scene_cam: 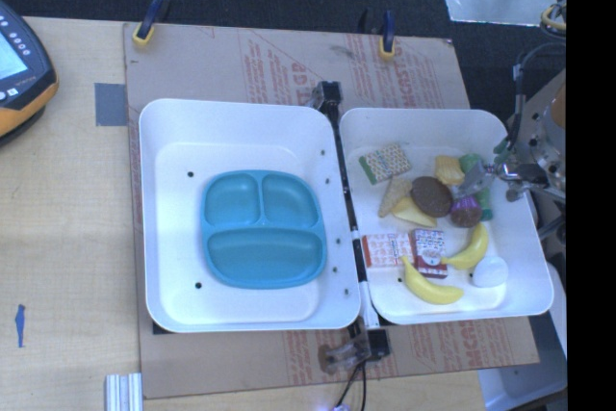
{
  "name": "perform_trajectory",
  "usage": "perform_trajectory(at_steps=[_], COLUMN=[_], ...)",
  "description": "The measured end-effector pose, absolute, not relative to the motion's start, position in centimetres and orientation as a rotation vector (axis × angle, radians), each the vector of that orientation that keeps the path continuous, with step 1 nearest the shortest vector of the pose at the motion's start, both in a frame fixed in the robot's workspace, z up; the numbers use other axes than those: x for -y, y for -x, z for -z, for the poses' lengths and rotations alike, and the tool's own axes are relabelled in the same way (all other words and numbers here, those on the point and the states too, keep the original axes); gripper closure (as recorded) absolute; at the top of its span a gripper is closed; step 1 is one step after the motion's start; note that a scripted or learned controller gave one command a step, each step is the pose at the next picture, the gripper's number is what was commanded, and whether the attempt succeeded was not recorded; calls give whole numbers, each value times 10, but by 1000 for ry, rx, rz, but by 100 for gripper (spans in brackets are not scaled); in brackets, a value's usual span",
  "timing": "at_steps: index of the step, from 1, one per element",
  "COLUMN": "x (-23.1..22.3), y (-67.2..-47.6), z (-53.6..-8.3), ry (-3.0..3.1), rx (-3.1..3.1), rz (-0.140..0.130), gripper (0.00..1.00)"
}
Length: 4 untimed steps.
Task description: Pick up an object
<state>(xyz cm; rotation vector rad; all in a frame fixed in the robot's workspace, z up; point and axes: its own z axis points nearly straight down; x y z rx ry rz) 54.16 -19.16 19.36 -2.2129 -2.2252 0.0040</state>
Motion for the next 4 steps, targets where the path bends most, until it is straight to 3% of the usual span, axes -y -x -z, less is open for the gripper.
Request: perform_trajectory(at_steps=[1, 2, 3, 4], x=[166, 140, 171, 129], y=[-574, -604, -643, -603], z=[-88, -92, -178, -120], ry=[2208, 2211, 2220, 2203], rx=[2228, 2232, 2235, 2226], rz=[-5, -2, 5, -10], gripper=[0, 0, 0, 0])
